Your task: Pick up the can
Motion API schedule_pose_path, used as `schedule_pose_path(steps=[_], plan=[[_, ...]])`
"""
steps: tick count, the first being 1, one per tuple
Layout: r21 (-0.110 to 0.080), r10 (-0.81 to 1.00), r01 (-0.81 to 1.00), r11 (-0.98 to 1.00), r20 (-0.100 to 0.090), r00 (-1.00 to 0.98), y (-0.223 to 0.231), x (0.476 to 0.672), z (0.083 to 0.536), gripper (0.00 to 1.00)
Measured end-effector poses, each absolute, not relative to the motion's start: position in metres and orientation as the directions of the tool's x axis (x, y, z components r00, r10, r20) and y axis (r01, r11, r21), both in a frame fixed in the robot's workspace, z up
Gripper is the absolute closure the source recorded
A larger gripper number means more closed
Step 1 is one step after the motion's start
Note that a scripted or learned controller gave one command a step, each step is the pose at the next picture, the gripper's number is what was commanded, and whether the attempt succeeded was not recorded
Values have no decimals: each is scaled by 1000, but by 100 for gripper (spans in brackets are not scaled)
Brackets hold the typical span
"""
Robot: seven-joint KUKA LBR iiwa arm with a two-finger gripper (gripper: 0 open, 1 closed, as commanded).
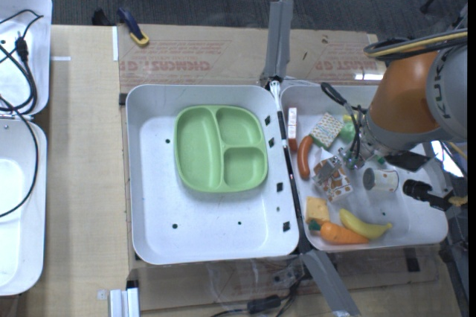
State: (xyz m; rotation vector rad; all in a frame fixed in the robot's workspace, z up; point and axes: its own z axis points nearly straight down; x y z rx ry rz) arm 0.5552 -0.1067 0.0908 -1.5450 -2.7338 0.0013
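Fingers (349, 158) low in the right bin (439, 234), near its middle; spread not discernible, cannot tell. Can (379, 179) on its side just beside them, toward the bin's right edge. Hot dog (304, 157) near left wall; banana (364, 224) and carrot (341, 234) along front edge. Green plate (221, 148) in left bin (149, 234)

Readable text, two spots. My arm's grey casing (452, 96), right of the orange band (405, 96): black letters "KU", running vertically, cut off at the frame edge. Cardboard sheet (223, 55) on the worktop, just behind the left bin (137, 159): red print, upside down from here, can't make out the words. Packets in the right bin: too small to read.
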Motion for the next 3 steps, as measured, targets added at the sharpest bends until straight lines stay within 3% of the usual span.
schedule_pose_path(steps=[1, 2, 3], plan=[[2, 859, 859, 512, -1, -512, -108, 556, 101, 100], [-1, 915, 915, 403, -1, -403, -153, 508, 250, 100], [-2, 981, 981, 195, 0, -195, -129, 496, 220, 100]])
